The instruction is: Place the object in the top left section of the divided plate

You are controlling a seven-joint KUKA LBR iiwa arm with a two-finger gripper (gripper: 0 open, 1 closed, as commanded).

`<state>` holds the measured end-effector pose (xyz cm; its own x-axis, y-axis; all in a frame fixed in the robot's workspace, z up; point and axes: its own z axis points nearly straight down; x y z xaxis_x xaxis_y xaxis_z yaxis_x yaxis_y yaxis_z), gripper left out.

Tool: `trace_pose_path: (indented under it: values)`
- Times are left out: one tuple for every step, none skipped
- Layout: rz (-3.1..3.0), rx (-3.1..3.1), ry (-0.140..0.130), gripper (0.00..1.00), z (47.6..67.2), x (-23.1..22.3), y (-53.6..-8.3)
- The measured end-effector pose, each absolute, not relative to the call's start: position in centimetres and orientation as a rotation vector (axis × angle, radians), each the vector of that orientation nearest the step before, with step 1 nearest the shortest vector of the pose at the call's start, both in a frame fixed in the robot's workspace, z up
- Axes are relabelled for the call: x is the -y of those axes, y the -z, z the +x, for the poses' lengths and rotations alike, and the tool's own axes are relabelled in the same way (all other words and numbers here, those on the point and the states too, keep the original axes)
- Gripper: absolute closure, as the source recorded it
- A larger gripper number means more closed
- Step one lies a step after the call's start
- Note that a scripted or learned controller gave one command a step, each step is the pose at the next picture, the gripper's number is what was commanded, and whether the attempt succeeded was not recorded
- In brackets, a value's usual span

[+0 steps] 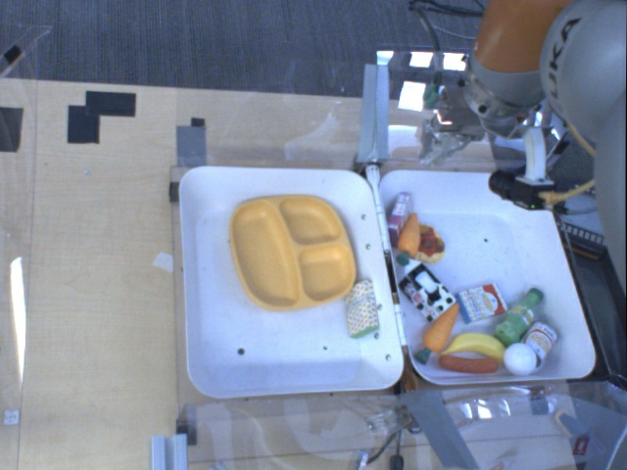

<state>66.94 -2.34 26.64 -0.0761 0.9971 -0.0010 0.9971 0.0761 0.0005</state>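
The yellow divided plate (pixel 242 231) lies in the left bin (pixel 211 360), with one large section on its left and two smaller ones on its right. All three sections are bare. A small pale patterned pouch (pixel 362 309) lies on the bin floor, touching the plate's lower right rim. My gripper (pixel 449 143) hangs over the far edge of the right bin (pixel 509 213), well away from the plate and the pouch. Nothing is seen held in it.
The right bin holds several toy foods: a red bottle (pixel 399 211), a carrot (pixel 409 235), a black-and-white box (pixel 423 290), a juice carton (pixel 480 303), a green bottle (pixel 517 313), a banana (pixel 477 344) and a white ball (pixel 519 358). A metal post (pixel 371 116) stands between the bins at the back.
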Motion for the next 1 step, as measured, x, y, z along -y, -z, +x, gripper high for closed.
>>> trace_pose_path:
  values:
    - [1.993,-2.432,0.003,1.00,66.42,0.70,-18.18]
